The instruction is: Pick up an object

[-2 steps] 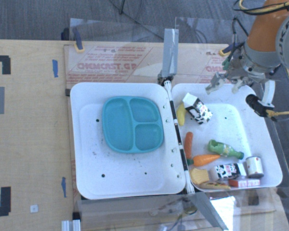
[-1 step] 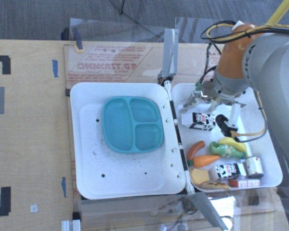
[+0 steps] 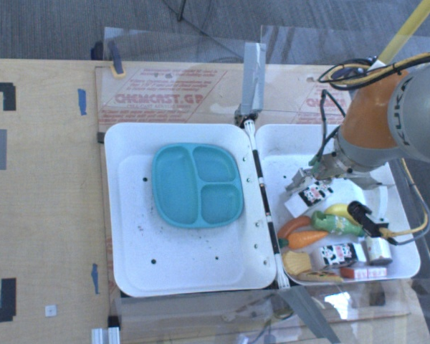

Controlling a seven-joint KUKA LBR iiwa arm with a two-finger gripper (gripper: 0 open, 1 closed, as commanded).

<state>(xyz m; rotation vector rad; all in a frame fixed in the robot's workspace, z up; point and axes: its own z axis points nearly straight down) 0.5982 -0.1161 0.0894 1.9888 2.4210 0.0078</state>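
My gripper [image 3: 303, 182] hangs low over the right bin [image 3: 276, 147], near its middle left. Right under its tip lies a white carton with black spots [image 3: 308, 196], tilted; I cannot tell whether the gripper touches it. Toward the bin's front lie a yellow banana [image 3: 341, 210], a green item [image 3: 335, 223], an orange carrot [image 3: 306, 239] and a red-orange piece [image 3: 294, 226]. At the front edge are a cow-patterned carton [image 3: 341, 253], a tan bread-like piece [image 3: 297, 264], a red and white box [image 3: 364, 271] and a silver can [image 3: 378, 249].
The left bin [image 3: 125, 192] holds a teal divided plate [image 3: 198, 185] in its upper middle. A ridge [image 3: 261, 199] separates the two bins. The arm's orange band [image 3: 369, 117] and grey body cover the right bin's far right corner.
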